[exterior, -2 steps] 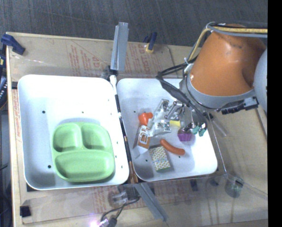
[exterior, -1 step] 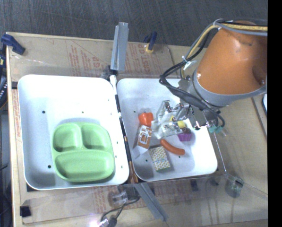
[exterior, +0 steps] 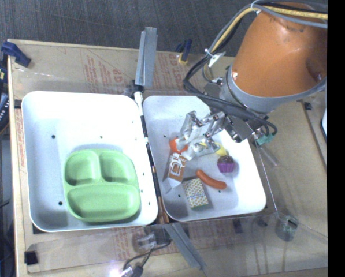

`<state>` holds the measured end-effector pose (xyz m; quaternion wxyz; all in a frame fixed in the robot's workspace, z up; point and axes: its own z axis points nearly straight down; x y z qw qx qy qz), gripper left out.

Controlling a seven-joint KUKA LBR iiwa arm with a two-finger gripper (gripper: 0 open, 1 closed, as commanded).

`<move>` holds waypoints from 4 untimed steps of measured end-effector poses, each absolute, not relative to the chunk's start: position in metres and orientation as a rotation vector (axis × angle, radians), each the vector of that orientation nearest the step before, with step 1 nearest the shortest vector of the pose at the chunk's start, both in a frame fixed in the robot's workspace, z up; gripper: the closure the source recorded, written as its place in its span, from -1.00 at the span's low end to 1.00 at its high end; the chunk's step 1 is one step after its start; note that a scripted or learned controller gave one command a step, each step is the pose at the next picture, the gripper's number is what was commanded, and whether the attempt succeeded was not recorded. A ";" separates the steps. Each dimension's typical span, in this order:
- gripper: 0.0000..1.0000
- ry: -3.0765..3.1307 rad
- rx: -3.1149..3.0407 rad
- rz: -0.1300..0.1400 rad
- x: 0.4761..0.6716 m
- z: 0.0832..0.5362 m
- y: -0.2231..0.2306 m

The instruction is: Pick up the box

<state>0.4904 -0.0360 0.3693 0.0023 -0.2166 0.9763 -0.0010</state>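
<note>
Seen from above the bench, the grey-and-orange arm (exterior: pixel 279 48) is reaching in from the right and hanging its gripper (exterior: pixel 198 133) low over the right bin (exterior: pixel 250 198), its metal fingers (exterior: pixel 189 126) standing slightly apart with nothing visibly between them. The box (exterior: pixel 177 167), small and orange-and-white, is lying just below the fingertips near the bin's left wall, beside a patterned packet (exterior: pixel 196 193), an orange sausage-shaped toy (exterior: pixel 211 180) and a purple toy (exterior: pixel 226 164). A green divided tray (exterior: pixel 101 185) is sitting in the left bin (exterior: pixel 39 126).
</note>
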 end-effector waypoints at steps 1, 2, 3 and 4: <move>1.00 2.971 -1.024 0.000 0.515 0.244 -0.042; 1.00 2.861 -1.287 -0.005 0.487 0.295 -0.072; 1.00 2.858 -1.289 -0.009 0.489 0.306 -0.072; 1.00 2.668 -1.651 -0.005 0.523 0.329 -0.078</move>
